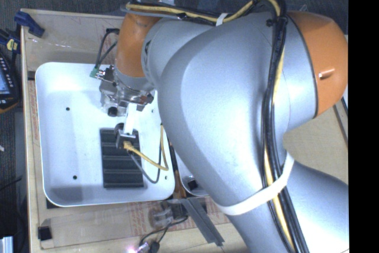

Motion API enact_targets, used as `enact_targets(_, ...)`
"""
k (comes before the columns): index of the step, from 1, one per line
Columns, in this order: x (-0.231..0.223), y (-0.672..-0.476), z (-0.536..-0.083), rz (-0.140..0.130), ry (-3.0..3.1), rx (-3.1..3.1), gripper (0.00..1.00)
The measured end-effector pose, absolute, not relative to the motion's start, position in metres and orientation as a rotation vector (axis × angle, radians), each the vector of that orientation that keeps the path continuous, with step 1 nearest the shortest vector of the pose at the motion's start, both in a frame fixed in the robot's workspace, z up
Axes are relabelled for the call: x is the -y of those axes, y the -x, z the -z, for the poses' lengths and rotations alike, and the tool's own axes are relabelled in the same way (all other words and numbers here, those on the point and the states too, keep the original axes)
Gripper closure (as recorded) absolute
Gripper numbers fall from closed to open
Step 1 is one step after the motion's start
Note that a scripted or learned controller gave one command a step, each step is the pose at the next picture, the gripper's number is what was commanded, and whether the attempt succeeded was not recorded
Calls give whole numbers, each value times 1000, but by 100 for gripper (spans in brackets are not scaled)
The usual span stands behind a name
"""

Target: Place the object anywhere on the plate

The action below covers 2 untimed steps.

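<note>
My gripper hangs over the upper middle of the left white bin, pointing down at its floor. The wrist blocks the view of whatever lies under it. The grey arm with its orange band reaches in from the right and covers nearly all of the right bin. A small curved pale rim peeks out under the arm at the left bin's lower right corner. I cannot tell if it belongs to the plate.
The wooden bench edge frames the bins. A blue clamp sits at the top left corner and a dark device at the far left. Metal brackets and wires lie along the front edge.
</note>
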State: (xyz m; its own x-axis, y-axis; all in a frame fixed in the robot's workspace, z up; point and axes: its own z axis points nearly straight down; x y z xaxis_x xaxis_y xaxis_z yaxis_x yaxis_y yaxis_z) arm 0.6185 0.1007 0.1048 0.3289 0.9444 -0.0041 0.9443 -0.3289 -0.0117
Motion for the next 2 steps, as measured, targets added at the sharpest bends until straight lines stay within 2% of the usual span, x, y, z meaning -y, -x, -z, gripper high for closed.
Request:
enact_targets(1, -165, -653, -90, -16, 2707, 1580, 100)
enact_targets(2, -144, -656, -366, 2, 2322, 2113, 100)
